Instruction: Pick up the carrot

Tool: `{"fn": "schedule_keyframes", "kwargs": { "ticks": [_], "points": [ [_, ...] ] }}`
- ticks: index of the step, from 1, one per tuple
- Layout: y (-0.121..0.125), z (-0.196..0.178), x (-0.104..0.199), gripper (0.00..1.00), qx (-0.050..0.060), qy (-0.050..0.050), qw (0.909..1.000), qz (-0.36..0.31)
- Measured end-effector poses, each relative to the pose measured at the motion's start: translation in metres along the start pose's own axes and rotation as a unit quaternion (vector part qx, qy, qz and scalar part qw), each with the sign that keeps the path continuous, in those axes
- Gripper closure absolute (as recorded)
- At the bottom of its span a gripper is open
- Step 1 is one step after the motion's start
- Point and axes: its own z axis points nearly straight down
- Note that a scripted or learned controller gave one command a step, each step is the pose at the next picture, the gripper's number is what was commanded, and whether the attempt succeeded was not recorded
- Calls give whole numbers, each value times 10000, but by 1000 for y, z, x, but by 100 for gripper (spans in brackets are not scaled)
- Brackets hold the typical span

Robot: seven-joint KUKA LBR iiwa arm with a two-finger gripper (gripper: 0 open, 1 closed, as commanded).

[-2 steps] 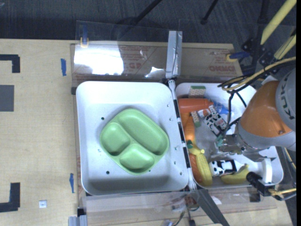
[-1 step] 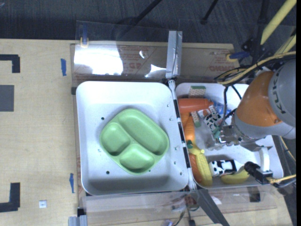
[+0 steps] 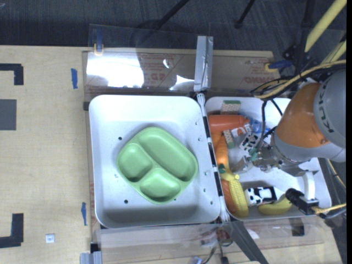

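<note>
At the near edge of the right bin (image 3: 264,177) lies a yellow banana (image 3: 275,206), and just beside it, toward the left bin, a small black-and-white patterned thing (image 3: 260,194) that I can't make out. Next to that, in the bin's near left corner, sits a yellow corn cob (image 3: 235,191) with something orange-red showing along its edge. A little farther back is the carrot (image 3: 221,153) — it lies lengthwise along the left wall of the right bin, its green end pointing toward the corn, close to it. The gripper (image 3: 257,157) hangs low over the middle of this bin, just beside the carrot but apart from it, with nothing visibly in its grasp; whether it is released or clenched I cannot tell from here. The arm (image 3: 302,120) comes in from the right, its orange band over the bin's far right part. Between the gripper and the bin's far wall there is a cluster of small packets (image 3: 250,136), and beyond the carrot an orange-red box (image 3: 226,122). In the left bin (image 3: 110,114) a pale green plate (image 3: 157,163) with three compartments lies alone, set at an angle near the middle. Behind both bins stands a clear plastic screen (image 3: 143,65) on the wooden bench (image 3: 44,147), and past that dark floor.
</note>
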Motion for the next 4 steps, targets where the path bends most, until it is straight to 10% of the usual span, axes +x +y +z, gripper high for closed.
{"fn": "schedule_keyframes", "kwargs": {
  "ticks": [2,4],
  "points": [
    [120,-59,-15,0,48,13,9964,-842],
    [153,-95,53,0,44,14,9801,-1982]
  ]
}}
